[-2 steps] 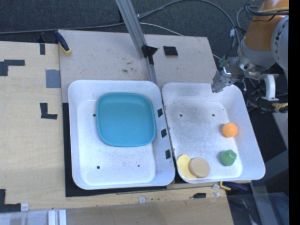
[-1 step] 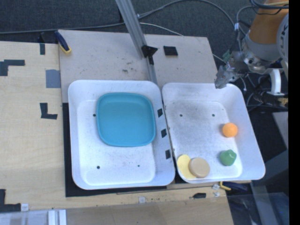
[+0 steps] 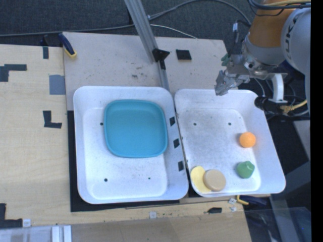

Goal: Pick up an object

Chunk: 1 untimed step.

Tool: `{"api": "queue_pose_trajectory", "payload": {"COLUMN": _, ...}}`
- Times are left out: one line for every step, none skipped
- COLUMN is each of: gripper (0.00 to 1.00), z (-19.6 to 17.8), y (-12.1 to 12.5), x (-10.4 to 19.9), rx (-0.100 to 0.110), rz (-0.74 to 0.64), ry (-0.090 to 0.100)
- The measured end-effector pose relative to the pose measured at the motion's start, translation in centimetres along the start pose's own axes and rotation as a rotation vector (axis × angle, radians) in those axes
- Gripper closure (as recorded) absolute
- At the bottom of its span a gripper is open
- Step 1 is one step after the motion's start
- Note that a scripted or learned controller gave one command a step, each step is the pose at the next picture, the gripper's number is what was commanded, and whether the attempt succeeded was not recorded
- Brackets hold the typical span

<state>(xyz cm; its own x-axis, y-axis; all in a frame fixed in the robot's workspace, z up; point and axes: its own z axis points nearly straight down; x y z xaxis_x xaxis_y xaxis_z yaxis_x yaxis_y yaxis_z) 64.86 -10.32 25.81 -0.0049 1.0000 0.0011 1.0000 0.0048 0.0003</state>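
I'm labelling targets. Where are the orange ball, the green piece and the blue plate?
orange ball point(image 3: 247, 139), camera view, its middle.
green piece point(image 3: 245, 170), camera view, its top.
blue plate point(image 3: 135, 128), camera view, its flat centre.

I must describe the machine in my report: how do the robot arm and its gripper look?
The arm is light grey with a rounded orange band above the wrist. Black cables loop around it. The gripper is small, of dark grey metal, below a darker wrist block.
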Motion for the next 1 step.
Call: {"api": "queue_pose_trajectory", "payload": {"gripper": 1.00, "z": -0.28, "y": -0.99, "x": 4.77, "rx": 0.000, "rz": 0.000, "ry": 0.000}}
